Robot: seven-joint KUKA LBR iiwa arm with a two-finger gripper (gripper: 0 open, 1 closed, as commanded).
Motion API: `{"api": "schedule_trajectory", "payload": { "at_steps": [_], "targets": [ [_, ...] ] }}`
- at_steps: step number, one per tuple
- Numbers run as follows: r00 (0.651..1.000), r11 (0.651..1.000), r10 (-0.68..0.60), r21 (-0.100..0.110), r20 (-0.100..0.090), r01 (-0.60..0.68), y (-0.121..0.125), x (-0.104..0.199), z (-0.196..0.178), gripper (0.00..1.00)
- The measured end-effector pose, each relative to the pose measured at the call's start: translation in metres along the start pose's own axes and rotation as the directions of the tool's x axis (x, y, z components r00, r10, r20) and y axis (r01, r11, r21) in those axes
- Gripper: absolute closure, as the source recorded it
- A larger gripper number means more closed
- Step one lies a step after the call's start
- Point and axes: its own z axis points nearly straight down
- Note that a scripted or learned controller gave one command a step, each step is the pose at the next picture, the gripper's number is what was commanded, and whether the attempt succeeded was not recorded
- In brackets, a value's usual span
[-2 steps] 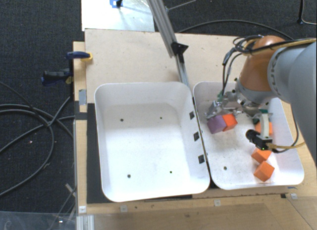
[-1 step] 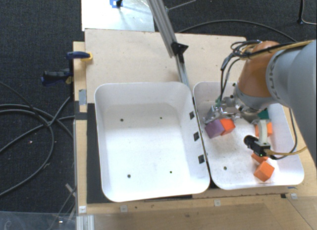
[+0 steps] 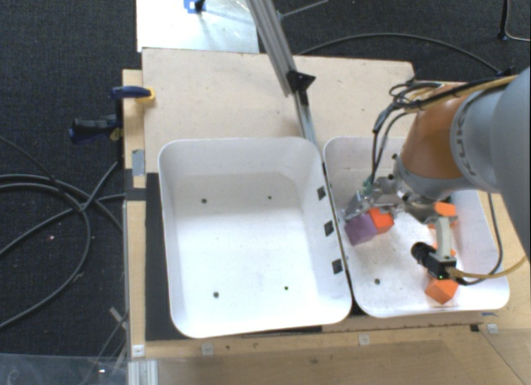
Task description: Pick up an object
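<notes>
Two white bins sit side by side on the bench (image 3: 249, 93); the tool (image 3: 366, 209) hangs low over the right bin (image 3: 390, 292), close to its left wall, touching or just above a purple block (image 3: 360, 229) and an orange piece (image 3: 382, 219). Whether its fingers are apart or closed, I cannot tell. That wall crowds the approach; open floor lies toward the near edge, and the left bin (image 3: 241, 234) offers room

the grey arm (image 3: 489, 126) with its orange band (image 3: 431, 138) reaches into the right bin (image 3: 390, 304). its gripper (image 3: 367, 209) sits low by the bin's left wall, touching a purple block (image 3: 359, 229) and an orange piece (image 3: 382, 219). an orange block (image 3: 441, 291) lies near the front right corner. the left bin (image 3: 249, 159) stands alongside.
</notes>
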Motion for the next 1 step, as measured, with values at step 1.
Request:
{"api": "schedule_trajectory", "payload": {
  "at_steps": [1],
  "targets": [
    [1.000,1.000,-0.002,-0.003,0.000,0.002,0.0016,-0.0003,-0.0107,1.00]
  ]
}}
